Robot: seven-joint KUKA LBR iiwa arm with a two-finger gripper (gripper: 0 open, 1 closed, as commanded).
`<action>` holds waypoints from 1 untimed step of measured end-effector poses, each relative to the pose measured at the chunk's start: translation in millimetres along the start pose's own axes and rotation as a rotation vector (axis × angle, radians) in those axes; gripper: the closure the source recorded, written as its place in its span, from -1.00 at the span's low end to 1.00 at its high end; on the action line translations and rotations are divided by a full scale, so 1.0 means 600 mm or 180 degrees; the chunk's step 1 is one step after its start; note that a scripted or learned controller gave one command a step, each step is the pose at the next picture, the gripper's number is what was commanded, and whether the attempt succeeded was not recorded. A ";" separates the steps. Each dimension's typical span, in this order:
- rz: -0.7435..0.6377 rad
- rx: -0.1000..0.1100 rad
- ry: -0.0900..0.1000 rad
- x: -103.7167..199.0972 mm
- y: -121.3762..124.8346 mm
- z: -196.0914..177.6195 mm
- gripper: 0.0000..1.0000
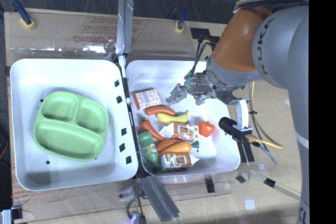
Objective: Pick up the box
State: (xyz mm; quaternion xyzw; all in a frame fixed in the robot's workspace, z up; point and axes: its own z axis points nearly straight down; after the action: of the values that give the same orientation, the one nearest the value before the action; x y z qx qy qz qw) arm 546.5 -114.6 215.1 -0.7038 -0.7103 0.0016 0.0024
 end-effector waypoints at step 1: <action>-0.0681 -0.0015 -0.0007 0.017 0.152 0.189 -1.00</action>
State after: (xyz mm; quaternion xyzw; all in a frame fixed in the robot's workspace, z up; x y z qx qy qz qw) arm 637.3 -103.4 101.0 -0.6240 -0.7814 0.0004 0.0002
